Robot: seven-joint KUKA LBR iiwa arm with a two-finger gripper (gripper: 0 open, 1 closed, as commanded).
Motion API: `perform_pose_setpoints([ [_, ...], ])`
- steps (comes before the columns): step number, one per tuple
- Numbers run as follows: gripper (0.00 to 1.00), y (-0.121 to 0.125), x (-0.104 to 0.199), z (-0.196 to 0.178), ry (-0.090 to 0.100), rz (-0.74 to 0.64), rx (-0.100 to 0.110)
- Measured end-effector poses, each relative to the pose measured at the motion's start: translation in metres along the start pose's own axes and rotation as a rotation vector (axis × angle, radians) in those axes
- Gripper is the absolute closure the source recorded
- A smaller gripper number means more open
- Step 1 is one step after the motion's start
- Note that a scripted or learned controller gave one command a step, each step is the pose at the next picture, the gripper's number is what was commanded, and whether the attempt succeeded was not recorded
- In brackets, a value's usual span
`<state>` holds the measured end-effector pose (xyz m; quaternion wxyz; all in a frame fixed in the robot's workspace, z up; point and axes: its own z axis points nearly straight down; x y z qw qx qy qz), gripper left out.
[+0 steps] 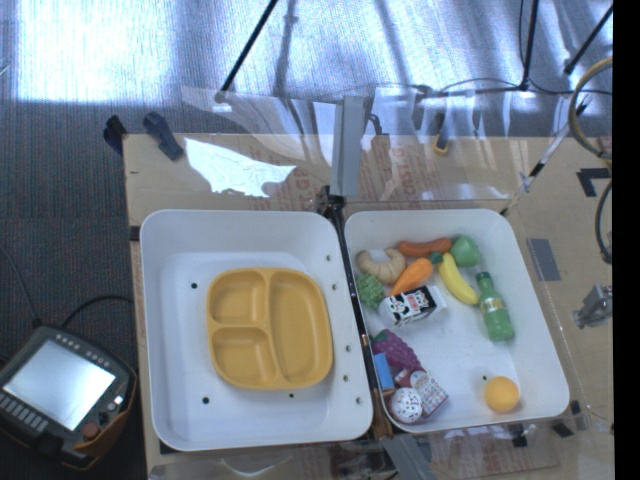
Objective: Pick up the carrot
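Right bin [530, 258], toward its far-left corner: carrot [411, 276], orange with a green tuft, lying slantwise with the tuft pointing to the far edge and the tip to the near-left. Crowded on all sides: touching or just beside a pale bread roll [381, 263] on the left, a red-orange piece [425, 247] along the far side, a banana [457, 280] just beside on the right, a black-and-white carton [412, 306] against the near side, a green leafy item [370, 290] near the tip. Well apart toward the near-right corner: an orange ball [501, 394]; along the right side, a green bottle [492, 308]. Left bin [160, 268] carrying a yellow divided tray [268, 326], of no concern here. Gripper state impossible to tell from this view. Step in hand, as judged: approach, grasp not yet made. For a sound pick: descend straight over the carrot's thick middle, jaws spread across its narrow width and turned square to its slanted axis. Avoid the tuft end, close to the banana and the red-orange piece, both likely to be pinched by mistake. Lift vertically, clear of the roll and carton.
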<state>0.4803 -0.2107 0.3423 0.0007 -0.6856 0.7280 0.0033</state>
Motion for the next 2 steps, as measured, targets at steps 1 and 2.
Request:
perform_pose_setpoints([
  [1,1.00,-0.0020,-0.0031,-0.0101,-0.003,-0.002,0.002],
  [2,1.00,-0.0037,-0.0056,-0.0184,-0.007,-0.003,0.000],
])
